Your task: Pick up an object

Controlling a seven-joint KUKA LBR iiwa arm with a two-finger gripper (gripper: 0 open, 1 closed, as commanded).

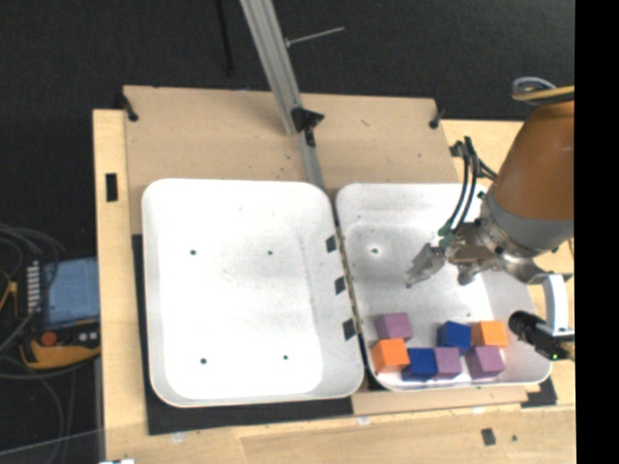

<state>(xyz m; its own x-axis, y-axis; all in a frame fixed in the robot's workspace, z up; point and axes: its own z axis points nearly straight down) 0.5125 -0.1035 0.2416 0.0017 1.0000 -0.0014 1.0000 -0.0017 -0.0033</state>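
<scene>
The gripper (437, 262) hangs over the right bin (387, 211), above bare floor and well apart from the blocks. Its fingers (420, 269) look parted, nothing between them. The targets crowd the bin's near edge: purple block (394, 326) atop the orange block (391, 354), then blue block (421, 363) touching a purple neighbour (447, 361). There's the risk: they're packed tight, so a finger may land on a block and shove it, or jam against the rim.
</scene>
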